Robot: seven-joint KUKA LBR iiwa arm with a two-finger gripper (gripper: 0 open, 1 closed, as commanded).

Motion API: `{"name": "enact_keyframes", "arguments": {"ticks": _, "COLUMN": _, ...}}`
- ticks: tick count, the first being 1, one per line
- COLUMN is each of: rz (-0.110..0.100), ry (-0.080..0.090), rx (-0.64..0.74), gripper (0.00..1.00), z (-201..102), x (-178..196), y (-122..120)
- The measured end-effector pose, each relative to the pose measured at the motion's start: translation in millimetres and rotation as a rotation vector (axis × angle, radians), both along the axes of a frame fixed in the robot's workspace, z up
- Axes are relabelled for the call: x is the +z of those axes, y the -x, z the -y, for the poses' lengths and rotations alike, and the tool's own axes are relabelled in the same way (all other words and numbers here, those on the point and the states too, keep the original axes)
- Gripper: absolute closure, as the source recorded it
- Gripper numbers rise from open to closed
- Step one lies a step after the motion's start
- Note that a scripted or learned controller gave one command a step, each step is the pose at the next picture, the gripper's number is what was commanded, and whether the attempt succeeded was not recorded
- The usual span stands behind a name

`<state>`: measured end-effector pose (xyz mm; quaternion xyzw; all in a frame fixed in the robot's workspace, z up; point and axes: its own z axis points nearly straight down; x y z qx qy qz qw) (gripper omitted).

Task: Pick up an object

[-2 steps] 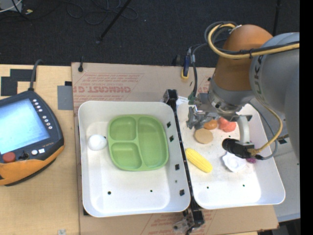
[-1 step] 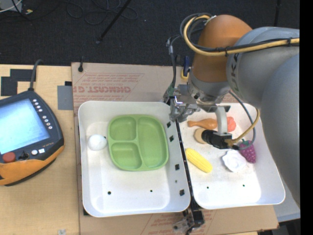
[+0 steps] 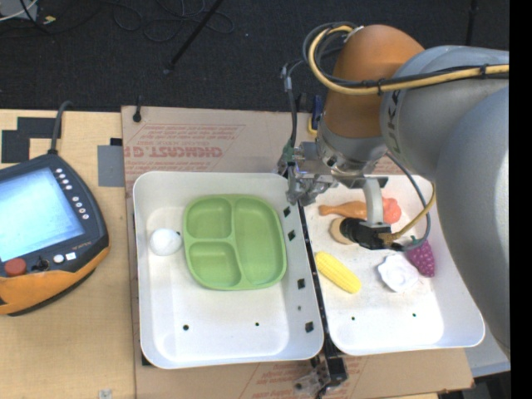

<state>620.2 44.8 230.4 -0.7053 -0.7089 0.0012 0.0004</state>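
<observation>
Camera view shows the gripper (image 3: 301, 188) hanging over the divider between the bins, carrying nothing; whether its pincer is spread or closed I cannot tell. The corn cob (image 3: 338, 272), just right of that divider, remains unpicked, so the task looks barely begun. Print on the cardboard (image 3: 189, 142) beyond the divider appears upside down and too faint to read.
</observation>
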Motion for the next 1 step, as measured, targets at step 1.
{"name": "enact_keyframes", "arguments": {"ticks": 1, "rz": -0.001, "ry": -0.001, "rx": -0.005, "gripper": 1.00, "z": -16.0, "x": -5.8, "y": -2.1}}
